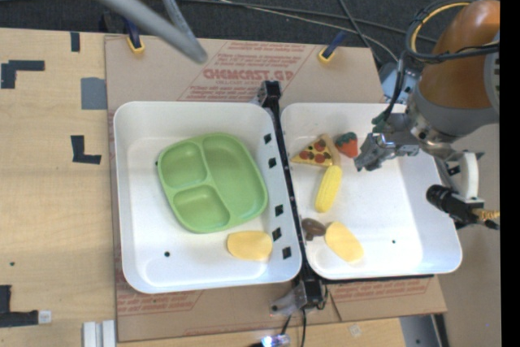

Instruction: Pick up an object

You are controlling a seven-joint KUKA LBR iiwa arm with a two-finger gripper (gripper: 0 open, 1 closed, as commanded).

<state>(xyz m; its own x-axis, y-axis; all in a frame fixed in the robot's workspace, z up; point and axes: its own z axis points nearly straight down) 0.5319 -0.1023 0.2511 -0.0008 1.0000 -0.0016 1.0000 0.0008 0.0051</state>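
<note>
Table carries two white bins; right bin (406, 256) holds toy corn (328, 188). Gripper (368, 157) hovers just right of it, finger state indeterminate. Corn probably light, rigid, slick: grasp across its narrow middle.

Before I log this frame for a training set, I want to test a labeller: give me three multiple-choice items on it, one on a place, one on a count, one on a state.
1. Where does the green divided plate lie?
A. in the left bin
B. in the right bin
C. on the bare bench

2. How many compartments does that plate have?
A. two
B. three
C. five

3. How does the corn cob stand to the gripper?
A. clamped in it
B. lying free on the floor of the right bin
C. resting on the plate

Answers: 1 A, the plate sits within the left bin. 2 B, its ridges mark off three wells. 3 B, the cob lies apart from the gripper.
</note>
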